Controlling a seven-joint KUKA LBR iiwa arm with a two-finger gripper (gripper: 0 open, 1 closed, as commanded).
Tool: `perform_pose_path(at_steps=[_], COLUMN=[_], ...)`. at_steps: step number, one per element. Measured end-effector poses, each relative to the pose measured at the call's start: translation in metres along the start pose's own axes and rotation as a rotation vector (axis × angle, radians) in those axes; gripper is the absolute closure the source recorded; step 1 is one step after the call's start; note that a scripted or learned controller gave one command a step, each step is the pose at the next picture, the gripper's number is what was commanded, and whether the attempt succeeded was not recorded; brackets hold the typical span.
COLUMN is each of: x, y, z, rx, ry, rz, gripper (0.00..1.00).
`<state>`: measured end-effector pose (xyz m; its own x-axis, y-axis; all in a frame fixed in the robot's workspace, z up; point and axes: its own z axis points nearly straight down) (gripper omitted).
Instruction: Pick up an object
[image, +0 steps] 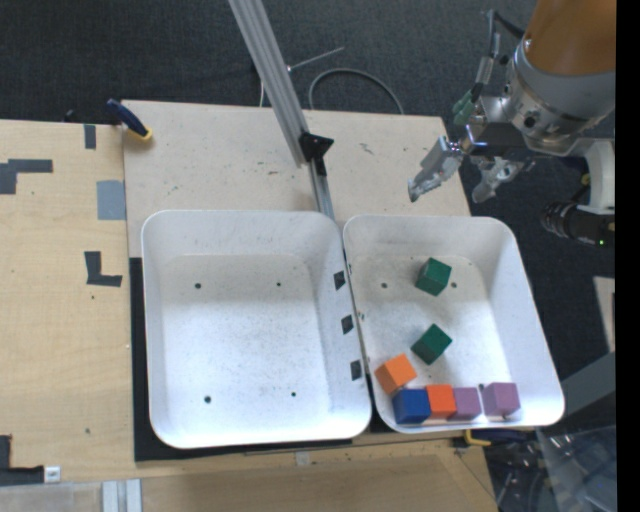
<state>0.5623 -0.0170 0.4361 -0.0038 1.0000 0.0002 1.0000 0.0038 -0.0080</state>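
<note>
Blocks, small and cube-like, are the candidates for my pick, and all lie in the right bin (520, 300). Camera view: two green blocks sit apart from the rest, the upper green block (434, 276) near the bin's middle and the lower green block (431, 343) just below it, each with bare floor around it. Along the near wall stand an orange block (396, 371), a blue block (410, 405), a second orange block (441, 402) and two purple blocks (467, 402) (501, 399), touching or almost touching in a row. I judge all of them light, rigid and unbreakable, with flat faces that suit a two-finger pinch across opposite sides; the painted surfaces may be a little slick. The upper green block looks the easiest target, since both fingers could descend beside it without fouling a neighbour or the wall. My gripper (455, 170) hangs above the counter (220, 160) beyond the far rim of the right bin, well apart from every block; its fingers stand spread with nothing between them. The left bin (160, 300) lies beside the right one.
</note>
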Motion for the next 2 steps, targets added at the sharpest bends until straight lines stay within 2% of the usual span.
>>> perform_pose_path(at_steps=[1, 2], x=[-0.002, -0.001], y=[0.0, -0.023], z=[-0.004, 0.028], rx=[-0.007, -0.004], ry=[-0.002, -0.001], rz=[0.002, 0.004], gripper=[0.0, 0.0])
